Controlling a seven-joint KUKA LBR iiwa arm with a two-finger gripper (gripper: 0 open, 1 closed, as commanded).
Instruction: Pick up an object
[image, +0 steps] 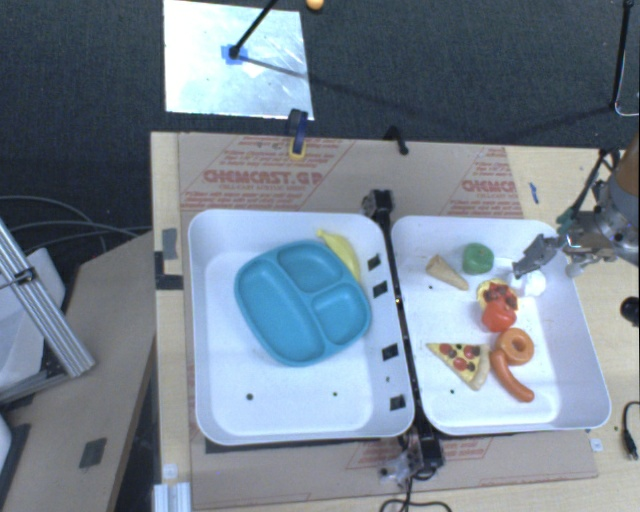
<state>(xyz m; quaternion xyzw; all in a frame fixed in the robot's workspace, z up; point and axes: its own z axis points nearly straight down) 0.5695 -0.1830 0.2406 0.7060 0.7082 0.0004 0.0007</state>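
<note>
Red tomato (498, 317) sits just below-left of the jaws, which hover at the right bin's (580, 370) far edge, their spread impossible to tell.

Two smooth, faintly glossy white plastic bins (300, 425) sit on a matt brown cardboard sheet (350, 165) printed in red, the left one bearing a satin blue plastic tray (300, 305) (toy foods right of it look moulded plastic), a crinkled foil sheet (240, 65) beyond.
</note>
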